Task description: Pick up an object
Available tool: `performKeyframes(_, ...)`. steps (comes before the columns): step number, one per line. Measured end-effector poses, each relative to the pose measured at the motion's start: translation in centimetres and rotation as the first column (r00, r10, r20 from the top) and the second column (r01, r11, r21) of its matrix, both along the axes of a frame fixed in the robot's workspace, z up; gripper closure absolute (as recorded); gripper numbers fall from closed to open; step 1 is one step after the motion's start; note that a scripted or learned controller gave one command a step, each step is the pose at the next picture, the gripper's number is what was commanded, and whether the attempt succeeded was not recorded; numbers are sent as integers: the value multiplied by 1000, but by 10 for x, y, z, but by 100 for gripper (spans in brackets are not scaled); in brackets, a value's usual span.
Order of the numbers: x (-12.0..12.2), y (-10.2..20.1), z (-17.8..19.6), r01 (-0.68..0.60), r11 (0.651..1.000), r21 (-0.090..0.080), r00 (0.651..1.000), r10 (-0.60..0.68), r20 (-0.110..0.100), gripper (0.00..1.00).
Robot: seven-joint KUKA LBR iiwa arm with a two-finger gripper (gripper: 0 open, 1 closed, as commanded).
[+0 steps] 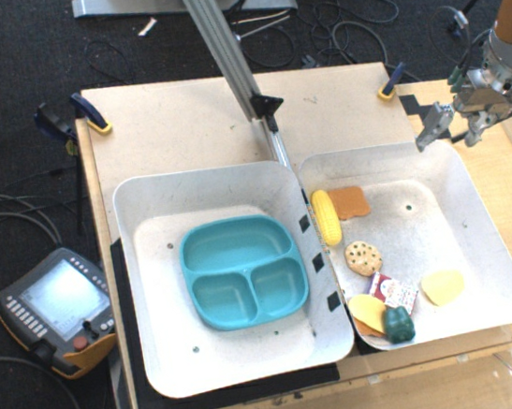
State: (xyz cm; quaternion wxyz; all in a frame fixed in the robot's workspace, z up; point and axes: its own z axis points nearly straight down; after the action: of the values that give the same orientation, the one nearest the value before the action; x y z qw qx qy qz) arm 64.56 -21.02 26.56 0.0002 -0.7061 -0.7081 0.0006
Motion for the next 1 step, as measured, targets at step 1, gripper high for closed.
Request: performKeyframes(1, 0, 0, 0, 0, 1000, -1, 1000, 0, 0, 0)
